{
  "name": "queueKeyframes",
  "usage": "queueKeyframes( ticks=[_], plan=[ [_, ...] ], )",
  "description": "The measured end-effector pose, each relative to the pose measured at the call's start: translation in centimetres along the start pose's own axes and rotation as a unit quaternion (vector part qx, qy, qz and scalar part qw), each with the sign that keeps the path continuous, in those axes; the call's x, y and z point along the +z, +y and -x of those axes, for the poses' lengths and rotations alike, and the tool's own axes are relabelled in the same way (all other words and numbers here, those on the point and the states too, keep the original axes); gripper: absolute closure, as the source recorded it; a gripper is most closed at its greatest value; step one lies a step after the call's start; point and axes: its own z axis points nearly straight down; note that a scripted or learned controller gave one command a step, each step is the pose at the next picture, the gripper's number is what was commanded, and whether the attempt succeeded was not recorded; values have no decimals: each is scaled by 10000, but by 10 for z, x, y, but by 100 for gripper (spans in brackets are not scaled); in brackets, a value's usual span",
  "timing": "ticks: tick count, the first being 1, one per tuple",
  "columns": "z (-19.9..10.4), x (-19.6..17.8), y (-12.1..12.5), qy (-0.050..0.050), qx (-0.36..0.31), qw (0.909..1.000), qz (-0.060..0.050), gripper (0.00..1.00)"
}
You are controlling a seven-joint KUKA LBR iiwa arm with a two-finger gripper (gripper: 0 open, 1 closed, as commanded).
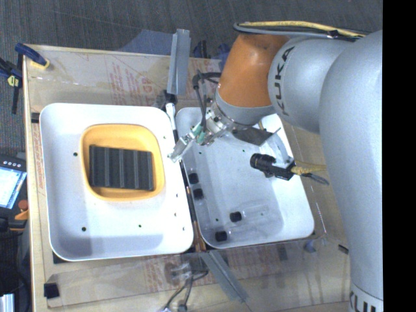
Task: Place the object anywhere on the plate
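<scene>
The dark ridged block [122, 168] is seen laid flat on the yellow plate [120, 134] at the left bin's [65, 226] centre, so placement is judged done; whether the end effector [179, 149], above the bins' shared edge, is open cannot be told

The arm [338, 109] is a thick, smooth, light-grey casing of rounded, bulging segments, glossy enough to catch highlights, beside the right bin [260, 207] on its right side. Over that bin's far edge sits a rounded orange band [250, 70], and beside it the dark capitals KUKA [281, 77] run down the grey shell. A yellowish strip [292, 25] edged in black lies along the band's top. Over the bin's far left corner, thin dark wires [203, 86] loop beside a slim gripper [179, 151] of pale metal with a small teal-green part
</scene>
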Motion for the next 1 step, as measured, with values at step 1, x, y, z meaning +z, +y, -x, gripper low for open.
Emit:
queueKeyframes(
  ticks=[1],
  plan=[
    [-43, 1, 69, -14, 36, 10000, 9, 0]
  ],
)
